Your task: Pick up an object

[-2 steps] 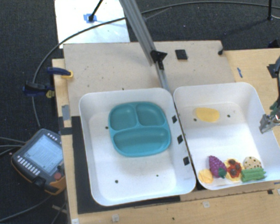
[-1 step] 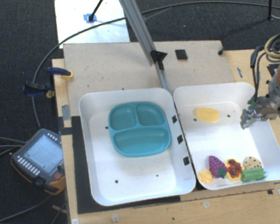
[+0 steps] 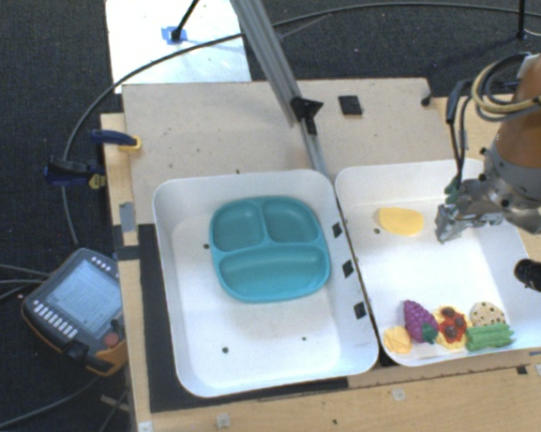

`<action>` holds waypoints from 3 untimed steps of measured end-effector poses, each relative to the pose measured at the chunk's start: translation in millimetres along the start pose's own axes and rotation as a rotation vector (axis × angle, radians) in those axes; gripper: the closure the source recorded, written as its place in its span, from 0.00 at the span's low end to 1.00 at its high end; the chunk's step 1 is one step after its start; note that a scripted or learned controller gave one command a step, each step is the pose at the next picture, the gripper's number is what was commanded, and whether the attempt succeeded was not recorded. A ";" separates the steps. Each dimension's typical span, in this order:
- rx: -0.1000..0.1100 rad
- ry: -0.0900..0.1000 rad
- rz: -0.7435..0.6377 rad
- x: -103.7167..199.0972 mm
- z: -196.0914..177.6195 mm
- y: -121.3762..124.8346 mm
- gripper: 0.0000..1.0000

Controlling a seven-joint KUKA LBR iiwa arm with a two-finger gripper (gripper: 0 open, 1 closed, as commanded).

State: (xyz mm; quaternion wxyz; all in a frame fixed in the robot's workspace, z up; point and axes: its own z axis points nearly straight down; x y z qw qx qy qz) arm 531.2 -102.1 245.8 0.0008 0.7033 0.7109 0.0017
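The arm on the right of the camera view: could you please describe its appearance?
The grey KUKA arm has rounded metal segments with a broad orange band above the wrist. Looped yellowish and dark cables hang by its upper part. Its small grey two-finger gripper ends the wrist.

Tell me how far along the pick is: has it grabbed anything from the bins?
Done: the end effector sits over the right bin, beside the yellow piece. In hand: nothing visibly held. Left: grasping and lifting; the purple grapes, cookie and green piece lie untouched along the near edge.
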 end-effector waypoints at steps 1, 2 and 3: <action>0.002 0.001 -0.001 63.6 4.2 5.5 1.00; 0.001 0.001 -0.002 122.3 -2.1 15.0 1.00; 0.001 0.001 0.000 174.7 -6.9 22.1 1.00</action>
